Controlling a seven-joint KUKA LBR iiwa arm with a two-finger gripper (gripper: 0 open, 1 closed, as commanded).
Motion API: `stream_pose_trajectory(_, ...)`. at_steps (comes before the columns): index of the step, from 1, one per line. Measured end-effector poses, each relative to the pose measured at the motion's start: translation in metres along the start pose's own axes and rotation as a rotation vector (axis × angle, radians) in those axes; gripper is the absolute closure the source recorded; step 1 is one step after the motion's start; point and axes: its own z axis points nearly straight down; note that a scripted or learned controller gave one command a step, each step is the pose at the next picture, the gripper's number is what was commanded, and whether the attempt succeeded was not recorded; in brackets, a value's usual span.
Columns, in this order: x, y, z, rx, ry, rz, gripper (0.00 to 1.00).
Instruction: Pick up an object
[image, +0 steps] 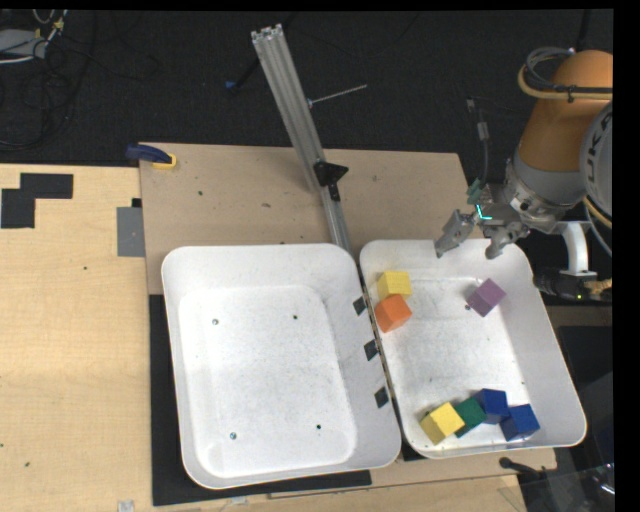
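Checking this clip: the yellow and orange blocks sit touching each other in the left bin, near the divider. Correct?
Not quite. The yellow block and orange block do touch near the divider, but the camera view shows them in the right bin, not the left bin.

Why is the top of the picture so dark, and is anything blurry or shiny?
In the camera view, the floor behind the bench is unlit and nearly black, while the left bin and right bin look bright white with only soft shadows. The purple block and orange block are fairly sharp; the gripper looks slightly soft. No strong glare.
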Motion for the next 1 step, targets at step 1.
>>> stream_pose_trajectory(1,0.0004,0.0010,-0.0031,-0.004,-0.002,-0.003,0.00)
